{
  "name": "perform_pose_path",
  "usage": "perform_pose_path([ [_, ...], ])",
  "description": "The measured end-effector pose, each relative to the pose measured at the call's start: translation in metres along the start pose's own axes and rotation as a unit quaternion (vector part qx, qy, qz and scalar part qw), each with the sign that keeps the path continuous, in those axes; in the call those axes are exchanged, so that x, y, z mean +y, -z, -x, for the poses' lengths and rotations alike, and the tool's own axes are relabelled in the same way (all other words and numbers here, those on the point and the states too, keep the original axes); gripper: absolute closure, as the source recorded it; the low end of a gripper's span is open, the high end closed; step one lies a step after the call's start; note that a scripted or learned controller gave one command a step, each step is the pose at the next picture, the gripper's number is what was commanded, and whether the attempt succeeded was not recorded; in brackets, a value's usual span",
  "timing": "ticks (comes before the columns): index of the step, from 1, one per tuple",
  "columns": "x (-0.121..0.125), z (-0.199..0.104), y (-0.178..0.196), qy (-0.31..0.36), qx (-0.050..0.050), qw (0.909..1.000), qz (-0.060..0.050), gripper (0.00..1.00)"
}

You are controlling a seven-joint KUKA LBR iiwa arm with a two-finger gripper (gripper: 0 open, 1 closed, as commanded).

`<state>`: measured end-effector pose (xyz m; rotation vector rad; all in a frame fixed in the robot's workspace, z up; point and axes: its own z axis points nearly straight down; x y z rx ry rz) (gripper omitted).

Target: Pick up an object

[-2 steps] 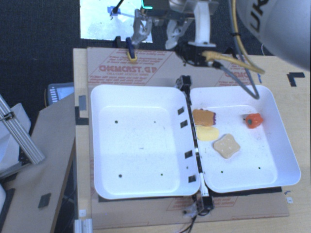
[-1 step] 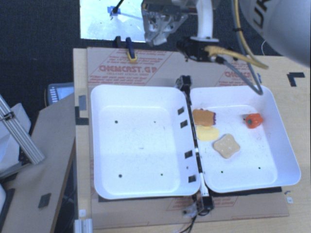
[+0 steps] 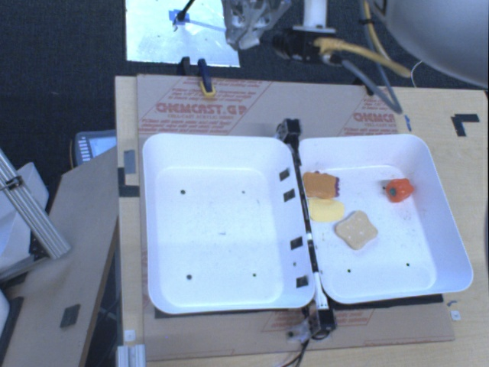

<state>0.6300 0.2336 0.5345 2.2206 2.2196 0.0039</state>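
Tan biscuit (image 3: 356, 230) lower right bin | claw (image 3: 246, 23) top centre (grip state unreadable), well apart | risk: flat items slip

1. Bright, even overhead lighting; white bins (image 3: 367, 281) near overexposure, little surface detail.
2. Strong glare on metal plate (image 3: 164, 17) at top.
3. Soft, faint shadows under bin rims.
4. Slightly soft focus throughout; arm (image 3: 443, 14) blurred at upper right.
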Motion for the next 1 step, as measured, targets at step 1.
perform_pose_path([
  [1,0.0288,-0.0004,0.0007,0.0,0.0,1.0,0.001,1.0],
])
